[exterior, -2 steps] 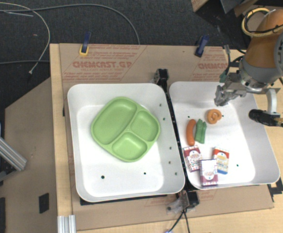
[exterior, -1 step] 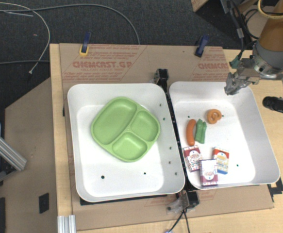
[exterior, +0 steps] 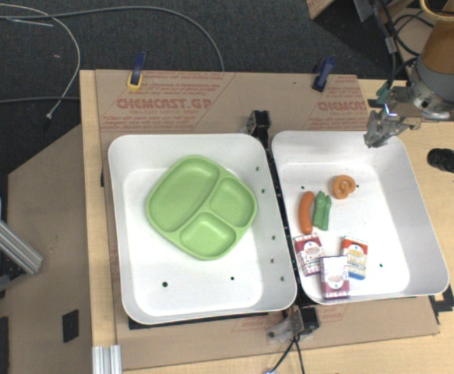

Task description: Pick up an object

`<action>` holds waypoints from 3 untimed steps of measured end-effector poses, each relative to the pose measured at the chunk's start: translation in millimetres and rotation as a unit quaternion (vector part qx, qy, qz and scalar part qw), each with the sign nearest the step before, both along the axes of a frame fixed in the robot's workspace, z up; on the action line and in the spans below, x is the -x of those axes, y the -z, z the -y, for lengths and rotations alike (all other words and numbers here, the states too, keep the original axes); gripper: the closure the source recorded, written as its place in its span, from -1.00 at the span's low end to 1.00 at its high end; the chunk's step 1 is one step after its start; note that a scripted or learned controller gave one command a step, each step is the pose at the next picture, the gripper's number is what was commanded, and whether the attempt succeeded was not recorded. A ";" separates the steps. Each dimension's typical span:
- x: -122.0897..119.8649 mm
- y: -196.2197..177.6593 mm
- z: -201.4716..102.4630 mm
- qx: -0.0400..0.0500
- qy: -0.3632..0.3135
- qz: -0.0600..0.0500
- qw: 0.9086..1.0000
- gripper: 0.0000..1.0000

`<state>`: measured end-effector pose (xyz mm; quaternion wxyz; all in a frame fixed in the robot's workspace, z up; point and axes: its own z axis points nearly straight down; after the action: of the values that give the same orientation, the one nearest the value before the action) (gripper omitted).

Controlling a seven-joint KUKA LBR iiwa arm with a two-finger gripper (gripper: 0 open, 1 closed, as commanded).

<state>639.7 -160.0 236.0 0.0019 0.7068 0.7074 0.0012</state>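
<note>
the gripper (exterior: 378,133) hovers over the right bin's (exterior: 421,232) far rim, grip state unclear; the orange toy (exterior: 343,185) lies nearest below it, likely the target.

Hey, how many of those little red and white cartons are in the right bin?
3, clustered at the near edge of the shallow white right bin: one small red and white carton on the left, one on the right, one nearest the rim. None seems hidden.

In the right bin (exterior: 413,209), an orange doughnut (exterior: 343,185) lies near its middle, a sausage (exterior: 306,211) and green pickle (exterior: 322,210) touching beside it, three small cartons (exterior: 332,262) nearer the front rim.
</note>
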 end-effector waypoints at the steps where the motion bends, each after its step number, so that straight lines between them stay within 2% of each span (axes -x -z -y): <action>1: 9.0 3.3 -61.8 -0.002 -0.002 -0.003 1.000 1.00; 2: 10.0 -4.2 -123.2 -0.002 -0.003 -0.003 1.000 1.00; 3: 11.7 9.7 -178.1 -0.002 -0.002 -0.004 1.000 1.00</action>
<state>628.0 18.1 226.3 -0.0022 0.7050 0.7092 -0.0004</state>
